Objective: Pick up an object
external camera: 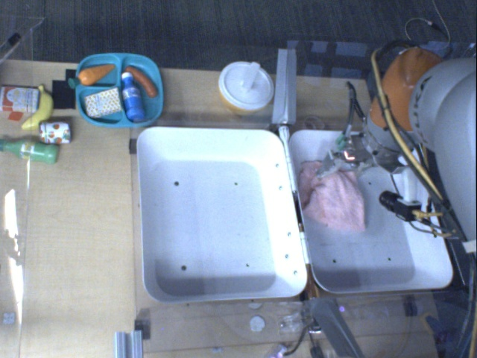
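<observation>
No label or writing can be read anywhere on the bench. Two shallow white bins sit side by side: the left bin (216, 215) and the right bin (373, 263). One pink cloth (333, 198) lies crumpled in the right bin, toward its far left part. The gripper (349, 155) is low over the cloth's far edge and seems to touch it; whether it is open or closed cannot be told from the view. One white lidded cup (247, 86) stands just beyond the bins. At far left, one blue divided tray (153, 88) holds toy food and a small blue bottle (133, 97). Left of it lie one banana (40, 109), one small can (55, 132) and one green bottle (30, 151).
</observation>
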Motion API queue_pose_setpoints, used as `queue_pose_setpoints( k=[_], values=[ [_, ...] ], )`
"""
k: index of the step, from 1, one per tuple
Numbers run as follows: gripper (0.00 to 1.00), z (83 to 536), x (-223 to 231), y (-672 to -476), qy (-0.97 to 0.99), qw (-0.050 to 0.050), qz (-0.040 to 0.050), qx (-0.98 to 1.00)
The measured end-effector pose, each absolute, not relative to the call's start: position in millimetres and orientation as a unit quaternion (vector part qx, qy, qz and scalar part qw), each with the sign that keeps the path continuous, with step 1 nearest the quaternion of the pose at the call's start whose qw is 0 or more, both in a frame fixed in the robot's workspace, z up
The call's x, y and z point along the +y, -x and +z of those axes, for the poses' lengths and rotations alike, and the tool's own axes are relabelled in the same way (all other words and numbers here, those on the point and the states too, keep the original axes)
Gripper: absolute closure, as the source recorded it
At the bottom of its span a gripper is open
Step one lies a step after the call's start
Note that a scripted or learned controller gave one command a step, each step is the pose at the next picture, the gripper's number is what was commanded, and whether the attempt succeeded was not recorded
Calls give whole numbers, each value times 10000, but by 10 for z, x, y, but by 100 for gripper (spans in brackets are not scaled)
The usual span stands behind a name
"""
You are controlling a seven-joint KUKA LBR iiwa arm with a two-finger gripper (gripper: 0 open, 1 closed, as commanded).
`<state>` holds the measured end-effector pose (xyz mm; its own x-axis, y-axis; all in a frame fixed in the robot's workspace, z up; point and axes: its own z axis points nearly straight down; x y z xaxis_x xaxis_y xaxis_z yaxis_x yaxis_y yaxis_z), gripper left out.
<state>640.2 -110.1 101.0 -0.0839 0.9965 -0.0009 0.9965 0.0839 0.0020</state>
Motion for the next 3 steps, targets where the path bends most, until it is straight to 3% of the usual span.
queue_pose_setpoints(
  k=[1,2,3],
  values=[
    [0,902,-1483,-6139,-6399,59,37,7684],
    [100,1014,-1459,-6161,-6387,75,61,7694],
    [100,2175,-988,-6186,-5803,23,15,8144]
  ],
)
